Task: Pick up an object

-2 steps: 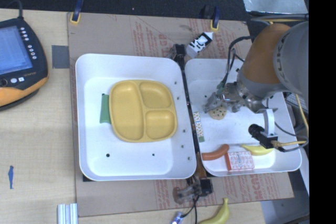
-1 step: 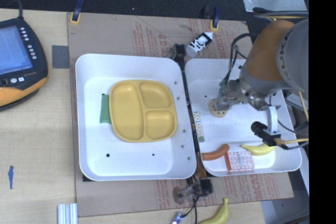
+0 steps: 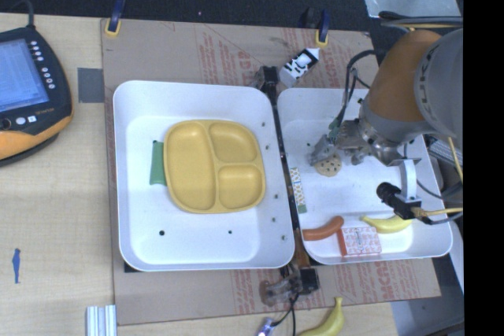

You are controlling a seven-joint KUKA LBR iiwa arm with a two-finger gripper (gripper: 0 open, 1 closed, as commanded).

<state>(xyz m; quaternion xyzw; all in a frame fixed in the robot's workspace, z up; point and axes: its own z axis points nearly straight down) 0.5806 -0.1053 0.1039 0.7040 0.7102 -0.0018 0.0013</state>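
white right bin point(image 3: 315, 110), gripper point(image 3: 326, 153) just above cookie point(image 3: 327, 164)

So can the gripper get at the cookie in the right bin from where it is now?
Probably yes. The gripper hangs right over the cookie in the right bin, with bare floor around it. The hot dog and banana lie well clear.

Left bin point(image 3: 134, 169) holding a yellow divided plate point(image 3: 213, 165), with a green strip point(image 3: 157, 163) poking out from under its left edge. Handheld screen unit point(image 3: 27, 94) lying on the bench point(image 3: 55, 224) at far left. Grey tape patch point(image 3: 90, 84) just beside that bin. Blue and yellow clamps point(image 3: 115, 16) on the cardboard point(image 3: 197, 51) along the back edge. Second banana point(image 3: 327, 321) lying outside the bins, at the front.
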